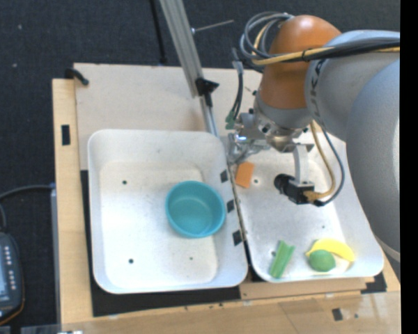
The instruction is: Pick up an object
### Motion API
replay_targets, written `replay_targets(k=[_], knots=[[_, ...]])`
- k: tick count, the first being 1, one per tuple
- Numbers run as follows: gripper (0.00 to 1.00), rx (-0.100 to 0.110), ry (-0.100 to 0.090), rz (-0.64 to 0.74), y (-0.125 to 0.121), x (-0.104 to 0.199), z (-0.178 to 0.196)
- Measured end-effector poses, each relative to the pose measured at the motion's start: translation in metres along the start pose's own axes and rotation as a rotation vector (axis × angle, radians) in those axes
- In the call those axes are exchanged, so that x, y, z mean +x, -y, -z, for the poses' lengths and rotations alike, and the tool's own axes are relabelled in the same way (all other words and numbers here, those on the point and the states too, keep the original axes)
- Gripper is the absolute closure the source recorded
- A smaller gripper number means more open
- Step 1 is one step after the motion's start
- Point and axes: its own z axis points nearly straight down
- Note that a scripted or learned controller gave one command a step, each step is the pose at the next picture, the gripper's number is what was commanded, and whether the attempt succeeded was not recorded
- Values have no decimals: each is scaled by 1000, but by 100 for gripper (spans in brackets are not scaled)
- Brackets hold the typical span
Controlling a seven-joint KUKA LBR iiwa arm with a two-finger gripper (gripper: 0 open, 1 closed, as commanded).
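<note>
Found the gripper [241, 147] low over the right bin [348, 223], hard by the wall it shares with the left bin [96, 186]. Could not tell whether wide or narrow, since the wrist hid the tips from above. Placed the likeliest target, an orange block [244, 176], in the right bin at its left edge, just beside that shared wall and just below the gripper in the view. Could not say whether touching the tool or merely under it, so counted nothing as held. Judged the chief hazard to be the wall: with so little room on that side, risked landing on the rim or on the block's top rather than astride it, and so pushing the block askew or wedging it against the wall. Feared also a shallow, off-centre pinch on a small hard piece, likely to squirt it out on closing or drop it on the lift, giving an empty rise. Saw little threat from the teal bowl [195, 209], the green stick [281, 259] or the green-and-yellow piece [326, 257], all well apart.
</note>
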Motion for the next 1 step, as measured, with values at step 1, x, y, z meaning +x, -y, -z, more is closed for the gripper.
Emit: replay_targets(k=[1], knots=[[100, 1, -1, 1, 1, 54, 17]])
